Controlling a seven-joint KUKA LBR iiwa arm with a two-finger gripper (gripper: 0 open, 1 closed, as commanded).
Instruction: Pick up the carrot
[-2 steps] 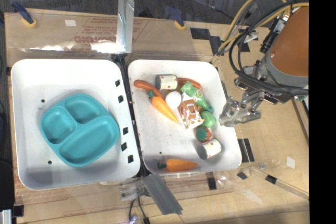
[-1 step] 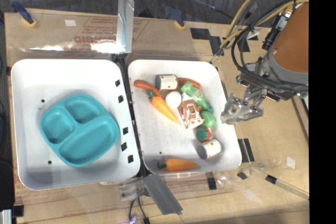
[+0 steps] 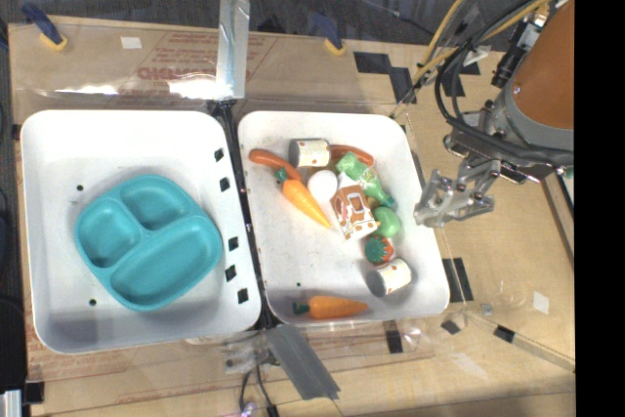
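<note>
Gripper (image 3: 451,201) hung right of the bin (image 3: 422,210) — jaws seemingly apart, empty; two carrots (image 3: 307,202) (image 3: 332,308) — wrong-target risk.

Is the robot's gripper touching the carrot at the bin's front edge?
Apart. The camera view shows the gripper outside the right bin, with bare bin floor between it and the carrot.

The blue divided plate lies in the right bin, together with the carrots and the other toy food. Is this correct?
Not quite. The camera view shows the blue divided plate in the left bin; the carrots and the other toy food lie in the right bin.
</note>
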